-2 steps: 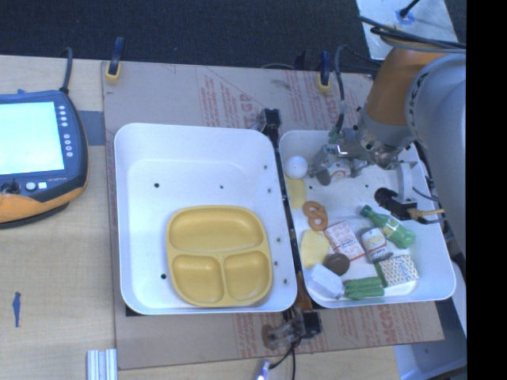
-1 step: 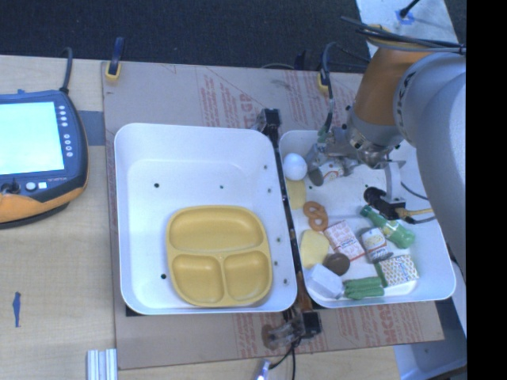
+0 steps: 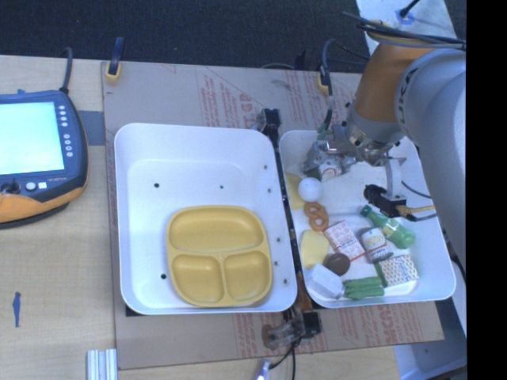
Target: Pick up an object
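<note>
The right bin (image 3: 432,279) holds several small objects: a white ball (image 3: 310,189), an orange pretzel (image 3: 316,216), a yellow slab (image 3: 314,248), a red-and-white packet (image 3: 345,240), a brown disc (image 3: 338,264), a green bottle (image 3: 389,226), a small can (image 3: 375,244), a patterned box (image 3: 398,270), a green pickle (image 3: 364,288) and a white block (image 3: 324,280). My gripper (image 3: 329,165) hangs low at the bin's far left part, just above the white ball. Its fingertips are lost among metal parts.
The left bin (image 3: 142,172) holds a yellow divided tray (image 3: 218,253). A tablet with an orange case (image 3: 36,153) lies at the bench's left. A black clamp (image 3: 270,120) sits between the bins at the far rim. The arm (image 3: 396,85) covers the right bin's far corner.
</note>
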### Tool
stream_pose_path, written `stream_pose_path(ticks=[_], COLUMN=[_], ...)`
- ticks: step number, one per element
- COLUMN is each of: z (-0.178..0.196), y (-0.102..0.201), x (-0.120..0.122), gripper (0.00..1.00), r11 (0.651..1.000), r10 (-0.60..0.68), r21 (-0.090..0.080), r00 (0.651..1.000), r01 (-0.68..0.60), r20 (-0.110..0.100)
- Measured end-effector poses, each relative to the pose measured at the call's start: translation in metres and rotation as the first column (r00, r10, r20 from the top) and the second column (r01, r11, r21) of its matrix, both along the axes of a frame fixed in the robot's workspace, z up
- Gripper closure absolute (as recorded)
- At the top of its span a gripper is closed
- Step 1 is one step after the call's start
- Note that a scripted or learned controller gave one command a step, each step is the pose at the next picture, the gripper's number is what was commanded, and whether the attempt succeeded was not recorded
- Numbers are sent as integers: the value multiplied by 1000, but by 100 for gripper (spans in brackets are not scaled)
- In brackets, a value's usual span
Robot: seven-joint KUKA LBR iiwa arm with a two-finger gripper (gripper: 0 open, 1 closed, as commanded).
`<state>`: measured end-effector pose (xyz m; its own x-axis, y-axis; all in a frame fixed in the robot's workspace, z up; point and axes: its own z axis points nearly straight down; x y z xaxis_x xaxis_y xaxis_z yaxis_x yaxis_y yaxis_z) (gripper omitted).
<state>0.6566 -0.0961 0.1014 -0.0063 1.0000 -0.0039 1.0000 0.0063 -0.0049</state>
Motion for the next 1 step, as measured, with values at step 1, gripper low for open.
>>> stream_pose_path(ticks=[1], z=[106], y=[31], x=[0], gripper=[100], r11=[1000], r10=[-2], r21=[4], r00=[1000], r01=[2], r20=[1])
